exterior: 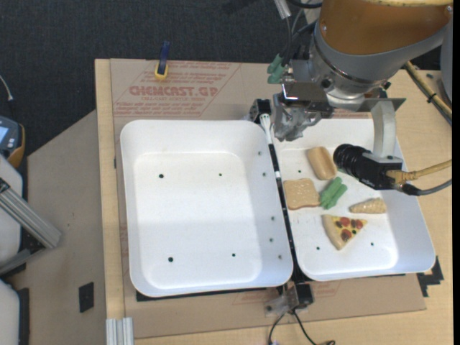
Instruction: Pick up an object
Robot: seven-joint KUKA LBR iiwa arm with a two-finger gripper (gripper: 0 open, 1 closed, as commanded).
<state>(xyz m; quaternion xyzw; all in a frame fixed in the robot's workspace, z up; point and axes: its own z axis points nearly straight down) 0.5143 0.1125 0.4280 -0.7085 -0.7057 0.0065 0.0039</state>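
- Two white bins are sitting side by side on a cardboard sheet (194, 85) that is covering the surface (72, 160). These are the left bin (133, 192) and the right bin (413, 246), and their inner rims are touching.
- Five toy foods are lying in the right bin, all gathered in its middle.
- A bun (320, 162) is lying farthest back, tilted.
- A toast (300, 193) is lying flat just in front of the bun, near the rim shared with the left bin.
- A green piece (333, 192) is lying just right of the toast, touching it or nearly so.
- A pale wedge (369, 207) is lying further right, near the green piece but apart from it.
- A pizza slice (343, 230) is lying nearest the front, between the toast and the wedge.
- The gripper (290, 128) is hanging over the right bin's back left corner, close to the shared rim. It is sitting behind the bun and apart from it, and whether it is open or closed is impossible to tell at this angle.
- A yellow and blue clamp (162, 63) is sitting at the sheet's back edge, well apart from both bins.
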